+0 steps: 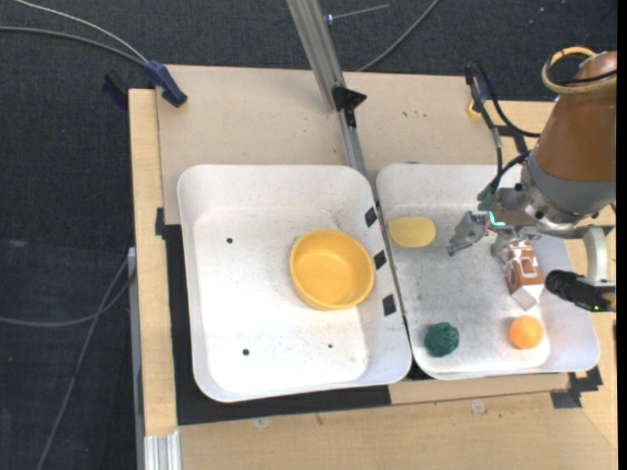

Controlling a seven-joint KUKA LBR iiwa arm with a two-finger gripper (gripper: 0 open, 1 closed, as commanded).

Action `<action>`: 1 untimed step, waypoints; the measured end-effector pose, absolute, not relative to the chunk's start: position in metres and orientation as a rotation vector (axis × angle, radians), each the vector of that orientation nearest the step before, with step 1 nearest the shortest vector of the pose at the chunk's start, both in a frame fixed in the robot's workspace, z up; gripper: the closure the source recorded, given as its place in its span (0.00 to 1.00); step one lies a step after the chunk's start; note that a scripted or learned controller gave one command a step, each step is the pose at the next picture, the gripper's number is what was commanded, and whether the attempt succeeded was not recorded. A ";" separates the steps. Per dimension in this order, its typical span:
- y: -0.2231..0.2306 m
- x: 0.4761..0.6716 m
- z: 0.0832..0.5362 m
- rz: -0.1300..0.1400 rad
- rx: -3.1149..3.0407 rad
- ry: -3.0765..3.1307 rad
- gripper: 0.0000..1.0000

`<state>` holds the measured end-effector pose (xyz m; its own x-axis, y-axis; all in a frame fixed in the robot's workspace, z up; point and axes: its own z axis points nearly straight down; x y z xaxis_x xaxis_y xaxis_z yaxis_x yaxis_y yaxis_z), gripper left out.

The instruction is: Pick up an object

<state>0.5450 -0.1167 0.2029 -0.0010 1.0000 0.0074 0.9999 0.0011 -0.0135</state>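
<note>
White plastic forms two shallow bins, side by side on a pale wooden bench [255,116]; both have rounded corners and speckled floors. In the left bin [235,360] we count one thing: a smooth, round yellow bowl [332,268], upright. In the right bin [578,346] we count four: one flat pale-yellow oval disc [411,231] near the far left corner, one bumpy dark-green ball [442,338] at the near edge, one smooth orange ball [526,332] near the near right corner, and one small orange-and-white boxy packet [521,267]. We see the grey metal gripper [468,235] over this bin, between disc and packet, fingers spread apart with nothing between them.
</note>
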 end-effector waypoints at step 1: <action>-0.117 0.546 0.204 0.005 -2.211 -2.214 0.00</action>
<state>0.5455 -0.1168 0.2038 -0.0012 1.0000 0.0071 0.9999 0.0013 -0.0113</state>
